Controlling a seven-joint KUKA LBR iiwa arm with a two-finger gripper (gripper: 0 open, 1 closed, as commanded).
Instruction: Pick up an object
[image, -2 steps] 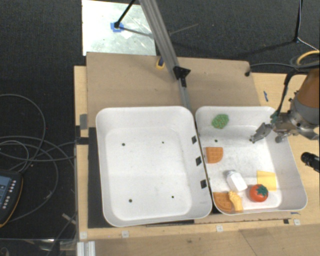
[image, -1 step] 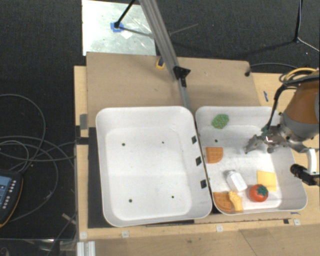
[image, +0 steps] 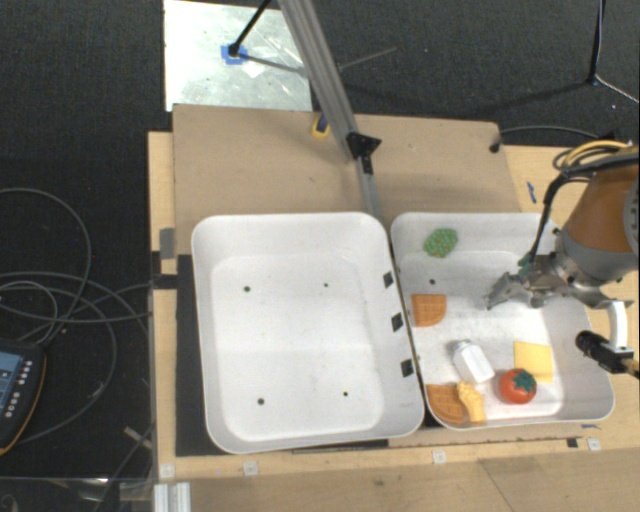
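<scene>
The right bin (image: 478, 262) holds several small items. A green leafy piece (image: 440, 241) lies near its back wall, and an orange wedge (image: 429, 309) rests by its left wall. Toward the front sit a white cylinder (image: 472, 361), a yellow block (image: 533, 357), a red tomato (image: 517, 386), an orange flat piece (image: 447, 402) and a small yellow-orange piece (image: 472, 403). My gripper (image: 508, 284) hangs over the right-middle of this bin, open, with nothing between its fingers. It is behind the yellow block and to the right of the orange wedge.
The left bin (image: 290, 330) lies beside the right one, joined by black clips (image: 397, 321). A slanted grey pole (image: 335, 90) rises behind the bins. A black part (image: 600, 350) of the arm overhangs the right bin's right rim.
</scene>
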